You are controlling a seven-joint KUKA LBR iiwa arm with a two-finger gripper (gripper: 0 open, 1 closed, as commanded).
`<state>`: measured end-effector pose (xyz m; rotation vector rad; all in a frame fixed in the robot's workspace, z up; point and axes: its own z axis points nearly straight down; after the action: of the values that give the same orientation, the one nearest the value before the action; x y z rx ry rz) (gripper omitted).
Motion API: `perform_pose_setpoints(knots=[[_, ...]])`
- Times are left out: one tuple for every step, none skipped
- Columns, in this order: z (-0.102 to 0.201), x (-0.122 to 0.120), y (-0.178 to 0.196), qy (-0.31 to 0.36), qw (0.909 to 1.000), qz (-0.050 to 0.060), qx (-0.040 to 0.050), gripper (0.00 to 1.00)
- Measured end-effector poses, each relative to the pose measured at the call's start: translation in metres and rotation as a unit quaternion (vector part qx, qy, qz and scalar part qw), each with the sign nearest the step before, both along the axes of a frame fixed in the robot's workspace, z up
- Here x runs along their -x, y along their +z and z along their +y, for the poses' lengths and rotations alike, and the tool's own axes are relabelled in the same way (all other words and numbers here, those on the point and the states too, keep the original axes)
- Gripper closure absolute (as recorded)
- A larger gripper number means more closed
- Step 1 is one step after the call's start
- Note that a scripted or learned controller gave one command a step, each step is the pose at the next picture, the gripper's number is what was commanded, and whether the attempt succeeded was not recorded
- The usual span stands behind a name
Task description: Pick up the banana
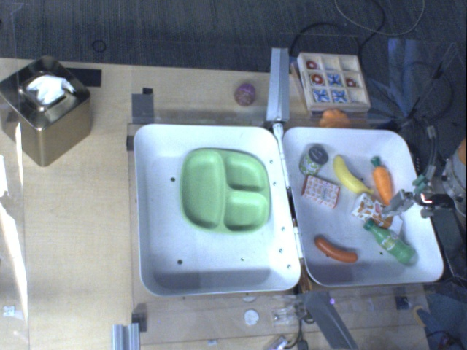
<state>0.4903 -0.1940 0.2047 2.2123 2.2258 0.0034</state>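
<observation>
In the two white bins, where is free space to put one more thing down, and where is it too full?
Left bin: bare floor rings the green tray, widest along the near edge. Right bin: free patches lie between the sausage and the red-patterned card, and along its near wall. It is crowded around the banana, carrot, and green bottle, where the gripper sits.

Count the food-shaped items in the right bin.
3: a banana near the middle, a carrot just right of it, and a sausage near the front edge. The small packets and bottle beside them could hide more.
</observation>
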Motion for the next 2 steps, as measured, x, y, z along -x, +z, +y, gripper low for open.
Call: perform_pose_setpoints(knots=[[0.015, -0.044, -0.03, 0.045, 0.999, -0.001, 0.0003, 0.0], [0.065, -0.132, -0.108, 0.002, 0.9999, -0.012, 0.0021, 0.0]])
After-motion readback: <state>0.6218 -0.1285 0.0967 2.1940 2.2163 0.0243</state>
